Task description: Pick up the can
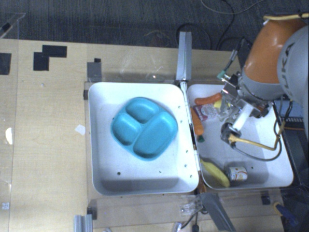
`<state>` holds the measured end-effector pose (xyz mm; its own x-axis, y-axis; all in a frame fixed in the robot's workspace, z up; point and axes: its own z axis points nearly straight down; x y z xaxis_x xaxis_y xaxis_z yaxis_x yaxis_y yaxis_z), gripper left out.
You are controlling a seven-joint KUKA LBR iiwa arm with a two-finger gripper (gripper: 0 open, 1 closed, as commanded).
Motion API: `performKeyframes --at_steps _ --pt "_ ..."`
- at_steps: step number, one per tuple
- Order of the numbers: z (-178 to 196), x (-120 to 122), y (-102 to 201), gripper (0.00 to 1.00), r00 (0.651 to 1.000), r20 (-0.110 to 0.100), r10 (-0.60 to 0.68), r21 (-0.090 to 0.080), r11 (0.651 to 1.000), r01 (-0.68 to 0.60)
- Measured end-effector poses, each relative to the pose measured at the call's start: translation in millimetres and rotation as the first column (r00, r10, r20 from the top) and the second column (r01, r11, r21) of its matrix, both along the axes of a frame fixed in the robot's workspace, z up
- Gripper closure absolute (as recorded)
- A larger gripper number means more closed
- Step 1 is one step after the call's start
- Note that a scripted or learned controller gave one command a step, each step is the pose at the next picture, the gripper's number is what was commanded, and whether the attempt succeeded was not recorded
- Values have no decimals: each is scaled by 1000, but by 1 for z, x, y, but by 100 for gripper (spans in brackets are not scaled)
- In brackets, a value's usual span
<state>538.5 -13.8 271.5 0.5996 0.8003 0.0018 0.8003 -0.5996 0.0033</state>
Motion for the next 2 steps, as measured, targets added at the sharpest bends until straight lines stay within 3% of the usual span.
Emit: performKeyframes --at_steps 1,2 --pt "85 -23 -8 100 995 3 103 0 995 -103" --pt "28 20 74 100 991 -2 133 1 991 -133"
